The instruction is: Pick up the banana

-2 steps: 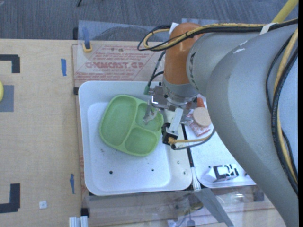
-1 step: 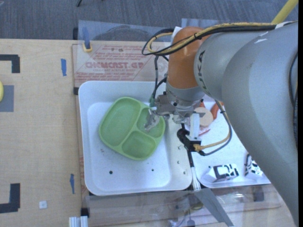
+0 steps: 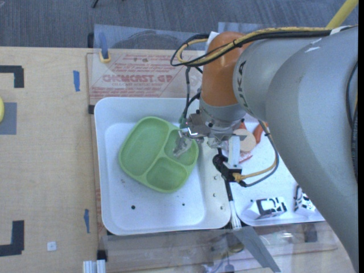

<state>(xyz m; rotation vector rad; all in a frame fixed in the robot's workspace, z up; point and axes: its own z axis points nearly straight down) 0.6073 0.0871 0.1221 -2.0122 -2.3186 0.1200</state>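
Nearest the camera, the front rim of the left shallow white bin [image 3: 108, 198] meets that of the right shallow white bin [image 3: 267, 187], where black-and-white printed cards [image 3: 267, 206] lie. Further back in the left bin rests a light green plastic plate with three compartments [image 3: 149, 152]. The two-finger gripper [image 3: 183, 145] hangs over the plate's right edge, perhaps touching it; whether it is released or clenched I cannot tell. Above it rises the grey arm [image 3: 296, 84] with its orange band [image 3: 222, 73], covering much of the right bin, so the banana's place cannot be told. Beyond lie a red-printed board [image 3: 136, 75] and grey carpet [image 3: 57, 10].
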